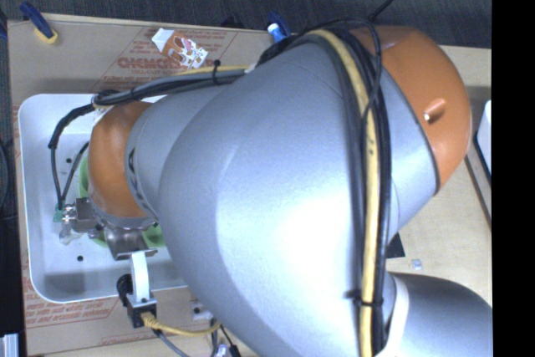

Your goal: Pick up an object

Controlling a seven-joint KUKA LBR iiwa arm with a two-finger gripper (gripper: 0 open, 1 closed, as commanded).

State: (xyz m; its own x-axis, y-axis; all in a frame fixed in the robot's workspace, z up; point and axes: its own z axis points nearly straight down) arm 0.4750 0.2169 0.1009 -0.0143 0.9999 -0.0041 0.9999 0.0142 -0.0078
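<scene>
The big grey arm (pixel 292 205) covers most of the camera view and reaches down into the left white bin (pixel 38 180). Its orange wrist band (pixel 113 159) sits over the bin's middle, and the gripper (pixel 109 234) hangs below it near the bin floor. A green object (pixel 153 237) peeks out at the gripper's base, and a green sliver (pixel 84 171) shows left of the wrist. The wrist hides whatever lies between the gripper's tips.
Black cables (pixel 63 146) loop off the wrist over the bin's left part. The bin rests on a brown cardboard sheet (pixel 125 54) with blue clips (pixel 38 21) at its back edge. A white tag and yellow cable (pixel 142 297) hang over the front rim.
</scene>
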